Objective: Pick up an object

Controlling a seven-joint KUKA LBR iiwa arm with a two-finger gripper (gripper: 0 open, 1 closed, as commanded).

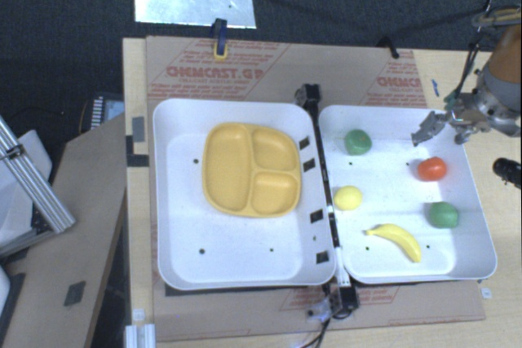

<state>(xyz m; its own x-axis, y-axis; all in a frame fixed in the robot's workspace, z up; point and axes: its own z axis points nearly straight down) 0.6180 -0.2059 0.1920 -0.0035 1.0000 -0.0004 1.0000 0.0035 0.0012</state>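
At far right of the right bin (477, 261), gripper (440, 130) hangs over the bin's far-right part, arm coming in from the right edge. Can't tell from this angle whether it is released or clenched; nothing visible in it. Tomato (432, 169) sits just near-side of the gripper, apart from it. Lime (444, 214) lies nearer still, by the right wall. Green ball (357, 142) is left of the gripper, toward the bin's far-left. Lemon (348, 197) lies near the divider, banana (397, 241) nearer, between lemon and lime. Left bin (175, 257) holds a yellow three-compartment tray (249, 169), roughly centred. Both bins rest on cardboard (196, 65).
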